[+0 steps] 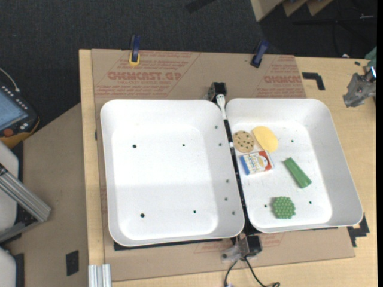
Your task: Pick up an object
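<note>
Bench (179, 70) with two white bins (119, 160): five objects in the right; pincer (359, 89) state unclear.

A robotics lab test bench: two white bins (161, 166) sit side by side on a plywood board (197, 70) stencilled with a maker's name and held by blue clamps (135, 49) at the far edge, with cabling (239, 268) at the near edge and aluminium framing (24, 193) at left, above dark carpet.
</note>
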Motion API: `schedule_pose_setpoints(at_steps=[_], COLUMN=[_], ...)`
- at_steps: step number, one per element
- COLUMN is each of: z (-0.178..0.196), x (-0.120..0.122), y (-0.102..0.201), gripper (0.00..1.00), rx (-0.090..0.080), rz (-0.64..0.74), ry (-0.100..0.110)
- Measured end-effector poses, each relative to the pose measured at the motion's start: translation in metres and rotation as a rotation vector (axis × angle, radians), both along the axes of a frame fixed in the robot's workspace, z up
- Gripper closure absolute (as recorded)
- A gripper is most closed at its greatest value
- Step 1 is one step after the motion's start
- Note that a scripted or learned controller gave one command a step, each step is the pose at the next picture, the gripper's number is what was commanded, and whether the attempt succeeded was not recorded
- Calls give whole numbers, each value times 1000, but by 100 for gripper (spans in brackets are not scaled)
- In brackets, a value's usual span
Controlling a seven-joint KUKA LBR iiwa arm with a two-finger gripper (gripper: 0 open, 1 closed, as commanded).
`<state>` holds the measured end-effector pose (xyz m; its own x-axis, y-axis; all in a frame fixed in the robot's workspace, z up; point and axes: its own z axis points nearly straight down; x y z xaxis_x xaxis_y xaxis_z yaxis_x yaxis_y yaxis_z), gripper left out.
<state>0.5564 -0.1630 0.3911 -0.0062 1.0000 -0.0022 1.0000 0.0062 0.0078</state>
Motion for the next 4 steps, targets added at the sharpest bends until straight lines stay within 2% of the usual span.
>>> schedule_pose_setpoints(at_steps=[1,2,3,4], z=[29,34,53,79], x=[-80,-77,-77,-77], y=[8,-19,-47,-62], gripper=[100,100,100,100], rx=[3,-1,-2,-2], rz=[-8,-7,-8,-7], ry=[6,4,2,1])
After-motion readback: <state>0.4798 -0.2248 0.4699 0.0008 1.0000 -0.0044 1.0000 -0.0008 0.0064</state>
